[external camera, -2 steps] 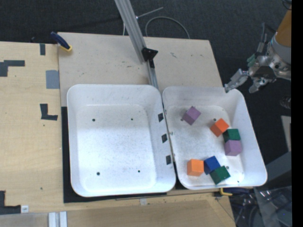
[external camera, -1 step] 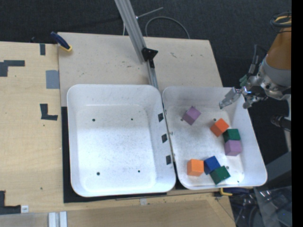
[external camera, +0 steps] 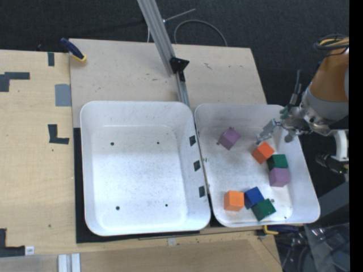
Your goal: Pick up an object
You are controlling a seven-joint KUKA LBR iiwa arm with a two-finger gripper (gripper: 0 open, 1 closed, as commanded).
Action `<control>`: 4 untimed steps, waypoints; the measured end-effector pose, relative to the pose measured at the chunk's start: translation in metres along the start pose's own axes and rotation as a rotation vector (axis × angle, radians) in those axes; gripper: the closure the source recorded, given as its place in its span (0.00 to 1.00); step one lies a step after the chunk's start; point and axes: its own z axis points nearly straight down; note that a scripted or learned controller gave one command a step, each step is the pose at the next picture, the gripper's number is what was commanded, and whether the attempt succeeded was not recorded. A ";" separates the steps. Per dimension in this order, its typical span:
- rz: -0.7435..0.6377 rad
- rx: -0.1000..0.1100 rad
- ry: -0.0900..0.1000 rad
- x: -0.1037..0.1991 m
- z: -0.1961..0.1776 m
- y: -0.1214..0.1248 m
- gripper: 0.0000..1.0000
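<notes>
1. At the front edge of the right bin [external camera: 300, 205] sit three blocks together: a dark green block [external camera: 264, 209], a blue block [external camera: 253, 196] touching it, and an orange block [external camera: 233, 200] just to their left.
2. Farther back along the bin's right side, a purple block [external camera: 279, 177] lies under a second green block [external camera: 277, 162], with a second orange block [external camera: 262, 152] beside them.
3. A lone purple block [external camera: 229, 137] rests near the bin's middle.
4. The gripper [external camera: 274, 130] hangs just above that second orange block, fingers spread apart and grasping nothing.
5. The left bin [external camera: 93, 118] adjoins the right one.
</notes>
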 end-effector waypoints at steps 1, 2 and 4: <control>-0.005 -0.002 0.002 0.051 0.031 0.012 0.00; -0.001 -0.005 0.000 0.048 0.029 0.012 0.00; -0.001 -0.005 0.000 0.047 0.029 0.012 0.00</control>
